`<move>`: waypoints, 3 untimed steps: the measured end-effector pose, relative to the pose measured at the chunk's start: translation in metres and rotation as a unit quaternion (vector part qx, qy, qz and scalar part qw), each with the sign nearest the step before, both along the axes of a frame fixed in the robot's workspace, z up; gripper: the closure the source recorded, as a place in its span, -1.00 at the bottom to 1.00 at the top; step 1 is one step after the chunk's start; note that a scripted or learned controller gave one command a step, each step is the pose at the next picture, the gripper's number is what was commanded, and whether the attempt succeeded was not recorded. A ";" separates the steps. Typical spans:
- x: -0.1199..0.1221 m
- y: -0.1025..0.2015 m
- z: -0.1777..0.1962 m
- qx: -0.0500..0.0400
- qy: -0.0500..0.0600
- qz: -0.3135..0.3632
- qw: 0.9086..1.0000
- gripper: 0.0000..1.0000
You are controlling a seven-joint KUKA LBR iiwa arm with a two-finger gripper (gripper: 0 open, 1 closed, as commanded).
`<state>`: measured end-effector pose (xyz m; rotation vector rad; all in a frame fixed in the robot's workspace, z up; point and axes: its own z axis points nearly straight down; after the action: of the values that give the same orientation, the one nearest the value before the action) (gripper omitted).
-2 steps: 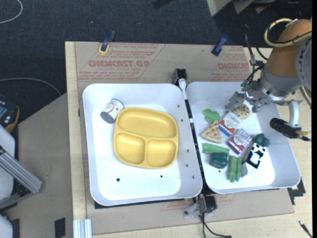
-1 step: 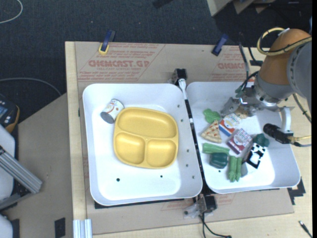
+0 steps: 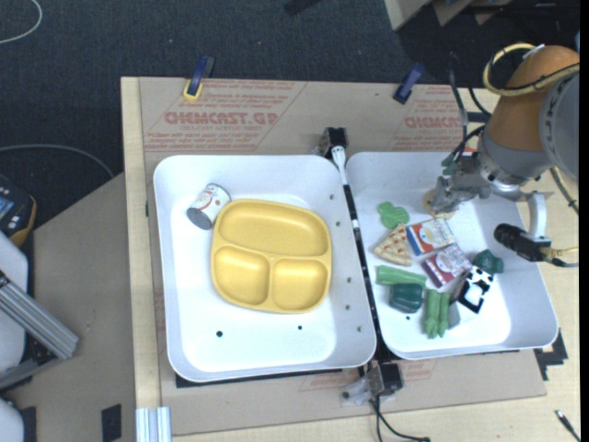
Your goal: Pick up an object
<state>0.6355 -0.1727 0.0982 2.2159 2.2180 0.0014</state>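
1. My pincer (image 3: 444, 198) hangs over the upper left part of the right bin (image 3: 529, 325), above the pile of small things; whether it is open or shut I cannot tell, and I see nothing held in it.
2. The brown board on the desk (image 3: 276, 118) carries red print. Behind the left bin (image 3: 179, 339) it reads roughly "CHEMCAST GP"; the same red lettering repeats behind the right bin, partly covered by my arm.
3. A small packet with a red and blue label (image 3: 430, 237) lies just below my pincer, its long axis slanting from lower left to upper right; the print is too small to read.
4. A second packet, dark red (image 3: 444, 266), lies just below the first, with the same slant.
5. A black-and-white patterned block (image 3: 475, 288) sits to its right, tilted.
6. A pizza-slice toy (image 3: 394, 245) points left, touching the first packet.
7. A green leafy piece (image 3: 393, 215) lies above the slice.
8. A dark green block (image 3: 406, 296) and long green vegetables (image 3: 437, 312) lie near the bin's lower edge, the vegetables running nearly up and down.
9. In the left bin, a yellow divided tray (image 3: 271, 253) sits in the middle, with a small cup (image 3: 207, 206) on its side at its upper left corner, mouth toward lower left.
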 end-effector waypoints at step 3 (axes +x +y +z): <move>-0.006 0.007 0.130 0.001 -0.001 0.000 1.000 1.00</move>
<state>0.6290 -0.1656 0.2279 2.2159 2.2176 0.0051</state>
